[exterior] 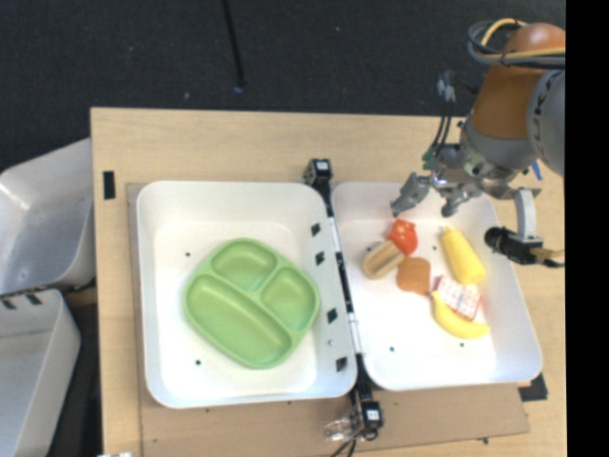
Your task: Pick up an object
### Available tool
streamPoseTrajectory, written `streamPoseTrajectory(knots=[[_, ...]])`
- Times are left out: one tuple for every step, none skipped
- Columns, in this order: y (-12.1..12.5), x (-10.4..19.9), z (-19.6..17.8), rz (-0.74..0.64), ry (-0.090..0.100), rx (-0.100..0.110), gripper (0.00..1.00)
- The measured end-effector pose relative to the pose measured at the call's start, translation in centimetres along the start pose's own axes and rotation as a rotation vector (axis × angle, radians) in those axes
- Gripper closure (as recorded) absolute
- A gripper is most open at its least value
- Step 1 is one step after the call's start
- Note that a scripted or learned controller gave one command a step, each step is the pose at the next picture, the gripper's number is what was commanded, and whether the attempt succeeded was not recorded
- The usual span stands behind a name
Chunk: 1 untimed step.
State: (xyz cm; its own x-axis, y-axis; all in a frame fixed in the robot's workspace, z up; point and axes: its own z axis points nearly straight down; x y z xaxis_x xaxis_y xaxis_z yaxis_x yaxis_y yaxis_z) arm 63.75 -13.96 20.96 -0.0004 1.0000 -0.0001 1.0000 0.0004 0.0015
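From where I stand, the grey arm point(514, 93) with its orange band reaches in from the right and hangs its gripper point(433, 198) over the far edge of the right bin point(514, 350). Its 2 fingers point(409, 196) are spread apart with nothing between them, one pointing down toward the bin's upper middle and the other angled nearer the yellow bottle point(461, 255). Just below the gripper, apart from it, sits a small red toy point(404, 236), and touching its lower left is a hot dog bun point(381, 258) lying at a slant. A brown round piece point(414, 275) rests just beside both, nearer the bin's middle. The yellow bottle lies tilted to the right of these, and below it a banana point(459, 319) curves along the floor with a red and white packet point(459, 296) on top of it. The left bin point(162, 369) holds a green divided plate point(250, 302) with 3 compartments, lying flat at its centre, well apart from the gripper.
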Motion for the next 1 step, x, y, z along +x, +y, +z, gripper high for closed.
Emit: streamPoseTrajectory(knots=[[0.31,0.07,4.22,-0.001,-0.002,0.003,0.0]])
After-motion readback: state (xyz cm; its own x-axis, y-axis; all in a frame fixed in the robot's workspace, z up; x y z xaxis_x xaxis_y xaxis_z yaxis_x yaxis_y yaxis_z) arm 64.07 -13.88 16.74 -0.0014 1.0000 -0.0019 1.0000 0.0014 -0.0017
